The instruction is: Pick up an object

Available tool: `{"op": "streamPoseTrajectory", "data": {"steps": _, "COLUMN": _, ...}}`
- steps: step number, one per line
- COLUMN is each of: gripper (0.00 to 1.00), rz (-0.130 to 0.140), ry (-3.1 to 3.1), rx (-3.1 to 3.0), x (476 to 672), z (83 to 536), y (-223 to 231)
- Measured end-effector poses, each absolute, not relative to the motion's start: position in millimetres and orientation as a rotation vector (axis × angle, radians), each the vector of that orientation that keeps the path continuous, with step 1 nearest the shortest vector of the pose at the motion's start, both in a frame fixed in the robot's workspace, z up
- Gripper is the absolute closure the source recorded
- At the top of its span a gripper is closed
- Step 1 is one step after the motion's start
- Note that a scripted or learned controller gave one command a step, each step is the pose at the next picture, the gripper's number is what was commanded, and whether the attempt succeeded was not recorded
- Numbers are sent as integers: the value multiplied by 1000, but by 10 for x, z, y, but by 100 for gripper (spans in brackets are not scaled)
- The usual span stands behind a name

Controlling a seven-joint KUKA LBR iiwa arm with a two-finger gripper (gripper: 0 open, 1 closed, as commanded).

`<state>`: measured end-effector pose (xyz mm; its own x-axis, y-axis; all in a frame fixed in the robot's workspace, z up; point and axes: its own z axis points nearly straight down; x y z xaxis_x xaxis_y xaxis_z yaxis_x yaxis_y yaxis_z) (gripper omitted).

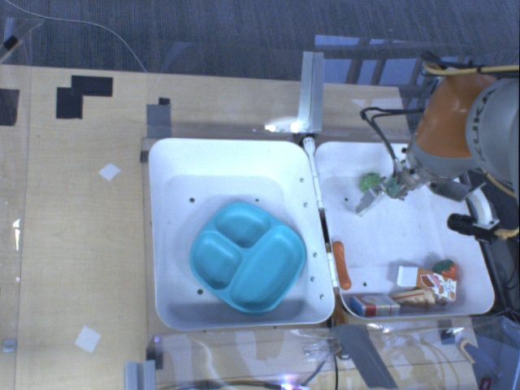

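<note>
In the right bin [479, 299], the gripper [372, 195] hangs beside a small green object [371, 182]; whether it grips that cannot be told. A blue divided plate [248, 256] lies in the left bin [175, 169].

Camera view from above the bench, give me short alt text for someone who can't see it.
The grey arm's gripper hangs over the right white bin beside a small green object; an orange carrot-shaped toy and small packets lie along its near side. The left white bin holds a blue divided plate.
</note>
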<state>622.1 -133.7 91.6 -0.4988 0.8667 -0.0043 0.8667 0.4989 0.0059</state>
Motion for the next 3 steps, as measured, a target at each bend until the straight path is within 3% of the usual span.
{"op": "streamPoseTrajectory", "data": {"steps": 1, "gripper": 0, "rz": -8, "ry": 2857, "rx": 1340, "x": 6669, "z": 892, "y": -1481}}
{"op": "streamPoseTrajectory", "data": {"steps": 2, "gripper": 100, "rz": -4, "ry": 2841, "rx": 1327, "x": 6711, "z": 1024, "y": -1489}}
{"op": "streamPoseTrajectory", "data": {"steps": 3, "gripper": 100, "rz": 7, "ry": 2830, "rx": 1341, "x": 6648, "z": 2184, "y": -939}}
